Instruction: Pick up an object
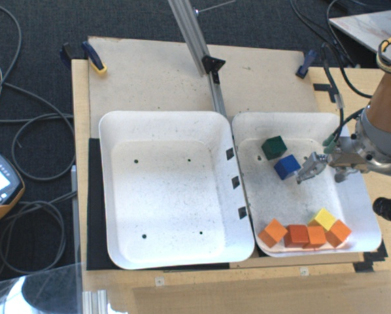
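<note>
Four orange blocks (305,234) and one yellow block (325,218) below tool (311,168); one blue block (287,167) just left, one green block (273,147) up-left. Tool fingers apart, gripping nothing.

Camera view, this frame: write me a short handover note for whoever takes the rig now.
End effector: low in the right bin, just right of the blue block; nothing visibly held.
Blocks: green block and blue one mid-bin; yellow block and the orange blocks clustered at the near edge.
Left bin: not involved.
Done: approach only.
Left: grasp and lift one block, probably blue.
</note>
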Robot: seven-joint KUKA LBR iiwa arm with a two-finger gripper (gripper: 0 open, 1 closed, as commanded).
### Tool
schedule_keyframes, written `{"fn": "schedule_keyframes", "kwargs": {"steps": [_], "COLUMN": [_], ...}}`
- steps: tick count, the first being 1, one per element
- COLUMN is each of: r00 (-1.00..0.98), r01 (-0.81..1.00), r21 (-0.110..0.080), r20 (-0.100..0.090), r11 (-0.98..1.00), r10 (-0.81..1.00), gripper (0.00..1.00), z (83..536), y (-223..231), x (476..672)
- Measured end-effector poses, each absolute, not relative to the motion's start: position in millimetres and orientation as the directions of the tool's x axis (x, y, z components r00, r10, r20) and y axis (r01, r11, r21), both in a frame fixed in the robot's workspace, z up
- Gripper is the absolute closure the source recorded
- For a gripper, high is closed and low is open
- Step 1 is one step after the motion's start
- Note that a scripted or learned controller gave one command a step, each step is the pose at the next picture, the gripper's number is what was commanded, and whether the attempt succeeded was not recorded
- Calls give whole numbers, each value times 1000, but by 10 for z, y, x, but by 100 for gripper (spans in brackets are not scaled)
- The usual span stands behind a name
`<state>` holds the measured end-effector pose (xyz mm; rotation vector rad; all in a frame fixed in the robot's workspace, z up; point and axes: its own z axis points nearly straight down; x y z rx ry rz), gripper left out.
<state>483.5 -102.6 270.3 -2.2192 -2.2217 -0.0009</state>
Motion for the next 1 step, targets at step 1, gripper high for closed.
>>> {"fn": "schedule_keyframes", "kwargs": {"steps": [1], "r00": [-1], "r01": [1000], "r21": [1], "r20": [1], "r11": [1], "r10": [1000], "gripper": [0], "z": [2703], "y": [-1027], "x": [4835]}}
